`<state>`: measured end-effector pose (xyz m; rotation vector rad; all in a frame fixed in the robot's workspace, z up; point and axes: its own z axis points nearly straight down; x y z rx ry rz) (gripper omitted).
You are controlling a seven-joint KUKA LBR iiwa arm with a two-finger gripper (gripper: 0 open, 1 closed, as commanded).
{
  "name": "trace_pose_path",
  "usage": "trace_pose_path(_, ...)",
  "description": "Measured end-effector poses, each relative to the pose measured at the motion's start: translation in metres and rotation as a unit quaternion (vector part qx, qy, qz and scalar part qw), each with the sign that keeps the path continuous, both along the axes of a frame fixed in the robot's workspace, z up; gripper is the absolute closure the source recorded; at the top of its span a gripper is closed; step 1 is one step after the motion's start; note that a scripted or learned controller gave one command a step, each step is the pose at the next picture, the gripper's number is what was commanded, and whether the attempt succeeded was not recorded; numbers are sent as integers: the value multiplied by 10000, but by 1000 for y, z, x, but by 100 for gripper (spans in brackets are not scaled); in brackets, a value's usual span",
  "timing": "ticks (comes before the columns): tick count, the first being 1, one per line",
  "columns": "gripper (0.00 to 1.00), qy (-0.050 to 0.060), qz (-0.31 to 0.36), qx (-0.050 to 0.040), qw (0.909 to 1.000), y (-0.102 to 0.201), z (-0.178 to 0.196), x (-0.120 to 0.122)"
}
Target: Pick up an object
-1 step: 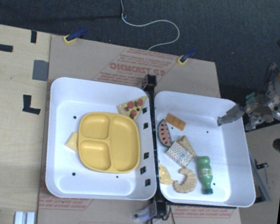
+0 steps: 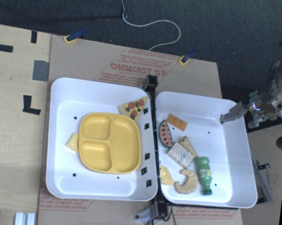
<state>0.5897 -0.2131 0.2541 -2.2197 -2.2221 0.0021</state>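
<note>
Farthest to the left of the pincer, in the left bin (image 2: pixel 59 124), lies a yellow divided plate (image 2: pixel 110 142) with a pale yellow wedge (image 2: pixel 72 141) tucked under its left edge. Just beyond the plate, toward the pincer and against the wall between the bins, sits a toy pizza slice (image 2: pixel 134 107).

Across that wall, in the right bin (image 2: pixel 237 163), the pieces lie below and to the left of the pincer: a watermelon slice (image 2: pixel 166 134), an orange cracker-like block (image 2: pixel 176 123), a speckled white-and-tan wedge (image 2: pixel 181 152), a pale yellow scrap (image 2: pixel 166 175), a tan croissant-like piece (image 2: pixel 188 181) and a green toy bottle (image 2: pixel 203 176). The bottle is the nearest to it, though still well apart from it.

The pincer (image 2: pixel 232 115) hangs over the upper right rim of the right bin, at the end of the grey wrist (image 2: pixel 265 108). I cannot tell whether it is apart or together; nothing is seen in it.

By my reading the task stands at the approach: no object is picked, and any piece would serve as the object. The next move calls for travel down and left over one isolated piece, perhaps the cracker-like block or the bottle, with the tips aligned across its narrow side before descending. The clustered pieces would be harder to take cleanly.
</note>
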Motion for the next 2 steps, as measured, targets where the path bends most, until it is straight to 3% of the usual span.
trace_pose_path(2, 0, 24, 6, 3, 10000, -1, -110, -4)
